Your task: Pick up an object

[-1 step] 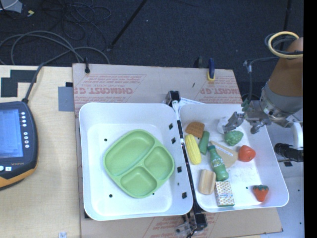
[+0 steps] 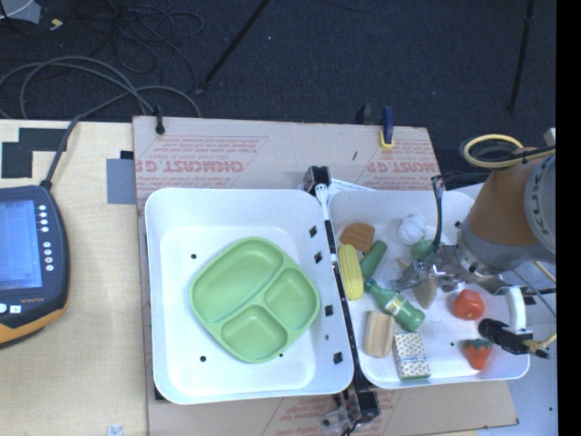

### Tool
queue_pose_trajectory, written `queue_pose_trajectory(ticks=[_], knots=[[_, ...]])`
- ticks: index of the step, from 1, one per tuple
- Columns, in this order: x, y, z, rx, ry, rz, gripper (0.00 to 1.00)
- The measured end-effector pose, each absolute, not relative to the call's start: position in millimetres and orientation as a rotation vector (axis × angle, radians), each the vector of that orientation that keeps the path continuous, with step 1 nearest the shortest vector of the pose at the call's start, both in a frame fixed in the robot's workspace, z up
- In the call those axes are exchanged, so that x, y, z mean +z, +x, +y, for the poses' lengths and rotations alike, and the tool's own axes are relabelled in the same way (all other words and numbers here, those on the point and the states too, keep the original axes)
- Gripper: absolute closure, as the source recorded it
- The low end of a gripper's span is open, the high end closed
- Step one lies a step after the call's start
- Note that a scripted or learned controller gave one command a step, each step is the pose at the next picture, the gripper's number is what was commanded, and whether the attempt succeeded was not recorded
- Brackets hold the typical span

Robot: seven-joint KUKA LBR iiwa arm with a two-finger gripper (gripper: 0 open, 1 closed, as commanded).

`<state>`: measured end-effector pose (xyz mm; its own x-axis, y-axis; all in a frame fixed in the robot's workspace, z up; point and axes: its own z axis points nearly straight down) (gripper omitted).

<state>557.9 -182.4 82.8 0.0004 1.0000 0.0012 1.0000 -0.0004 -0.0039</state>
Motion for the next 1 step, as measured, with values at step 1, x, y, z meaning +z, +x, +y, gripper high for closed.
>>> queue_pose_trajectory(ticks=[1], knots=[[90.1, 648.7, -212.1, -0.004, -2.219, -2.234, 0.0]])
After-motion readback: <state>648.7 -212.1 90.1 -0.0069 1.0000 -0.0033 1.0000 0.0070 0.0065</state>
